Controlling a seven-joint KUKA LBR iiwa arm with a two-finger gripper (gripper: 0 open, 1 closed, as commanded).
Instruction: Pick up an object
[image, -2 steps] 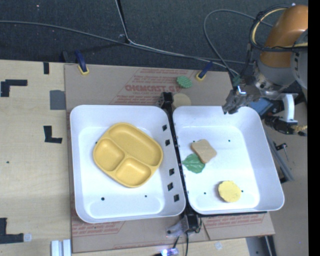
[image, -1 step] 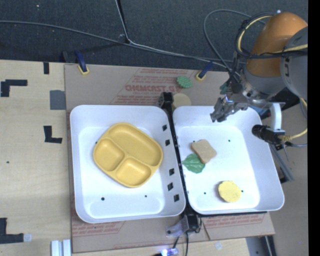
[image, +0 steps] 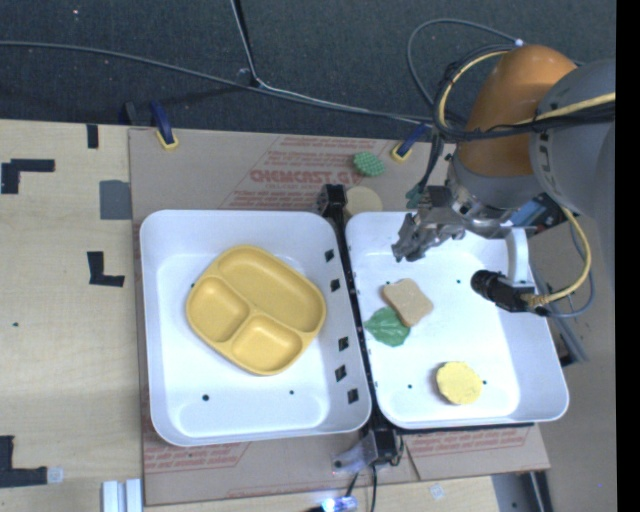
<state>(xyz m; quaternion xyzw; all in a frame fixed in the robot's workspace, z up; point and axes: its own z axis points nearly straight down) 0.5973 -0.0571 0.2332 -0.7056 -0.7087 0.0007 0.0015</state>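
From the overhead camera I see two white bins side by side on the bench. The left bin (image: 160, 300) holds a yellow divided tray (image: 255, 308), lying at a slant near the middle.

The right bin (image: 520, 340) has three items. A tan sponge-like block (image: 408, 301) sits left of centre, and a green crumpled piece (image: 386, 327) touches its lower-left corner. A yellow round piece (image: 458, 382) lies well apart from those, toward the near edge.

My arm (image: 520, 110) comes in from the right, with the orange band up top. The gripper (image: 412, 243) hangs over the far-left part of the right bin, just above the tan block in the picture. I can't tell whether it touches the bin floor. Its fingers look dark and bunched, too blurred for me to read the opening. I see nothing between them.

Outside the bins, a small green knobbly thing (image: 368, 162) rests on the cardboard sheet (image: 240, 170) behind the divider.
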